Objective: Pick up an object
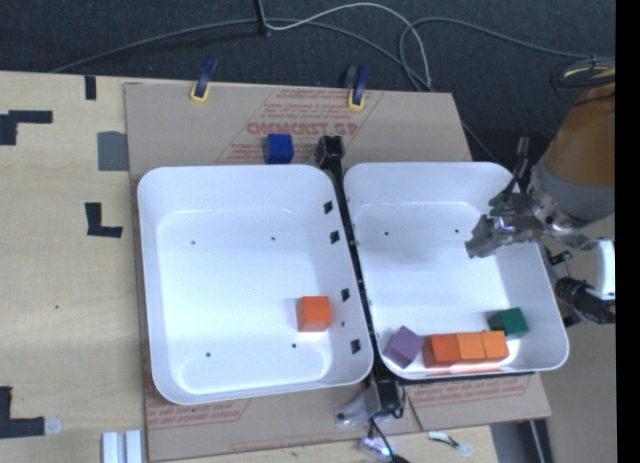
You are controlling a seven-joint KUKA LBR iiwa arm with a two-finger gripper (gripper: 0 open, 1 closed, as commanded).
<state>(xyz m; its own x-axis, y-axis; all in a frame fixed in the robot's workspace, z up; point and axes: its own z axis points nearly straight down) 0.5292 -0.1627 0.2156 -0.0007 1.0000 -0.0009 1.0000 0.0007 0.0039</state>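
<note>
White bins [160, 251]; orange cube [314, 313]; seemingly purple block [403, 346]

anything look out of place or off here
One thing: a blue cube sits outside the bins, on the cardboard sheet behind the left bin. The other blocks lie inside the bins, like the orange cube in the left one. Nothing looks spilled or damaged.

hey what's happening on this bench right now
A robot arm reaches in from the right, its gripper poised over the right bin, with nothing visibly held. Along that bin's near edge sit a purple block, an orange bar and a green block. The left bin holds an orange cube.
</note>
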